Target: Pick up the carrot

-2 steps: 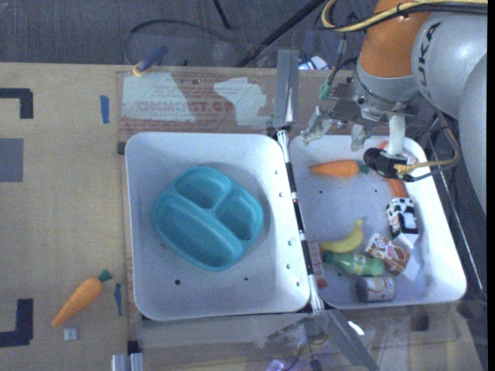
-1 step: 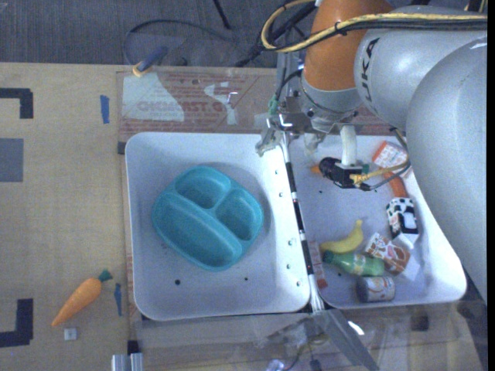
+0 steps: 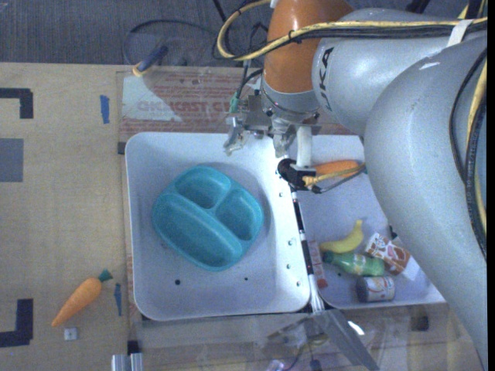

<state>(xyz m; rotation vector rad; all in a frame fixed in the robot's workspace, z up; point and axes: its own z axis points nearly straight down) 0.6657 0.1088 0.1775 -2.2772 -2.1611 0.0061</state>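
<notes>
Far left, on the bare wooden counter (image 3: 69, 207): a carrot (image 3: 77, 300) with a green top, lying at a slant outside both bins, near the lower left corner of the left bin (image 3: 147, 284). Blue tape marks sit close to it.

Left bin: a teal divided plate (image 3: 207, 217) rests flat in the middle, three compartments showing.

Above the left bin's upper right corner: the pincer (image 3: 255, 134), hanging from the arm's (image 3: 402, 107) orange band and grey wrist. Its metal fingers point down over the bin's back edge; nothing shows between them, and whether they are spread or closed cannot be told from this angle. It is well apart from the carrot on the counter.

Right bin (image 3: 340, 199): a second orange carrot-like piece (image 3: 334, 167) lies near the top, just beside a black cable loop. Lower down, a yellow banana (image 3: 344, 240), a green bottle (image 3: 357, 264) on its side, a red-and-white packet (image 3: 387, 252), and a small can (image 3: 375, 287), all clustered close together. The arm's grey bulk covers the bin's right part.
</notes>
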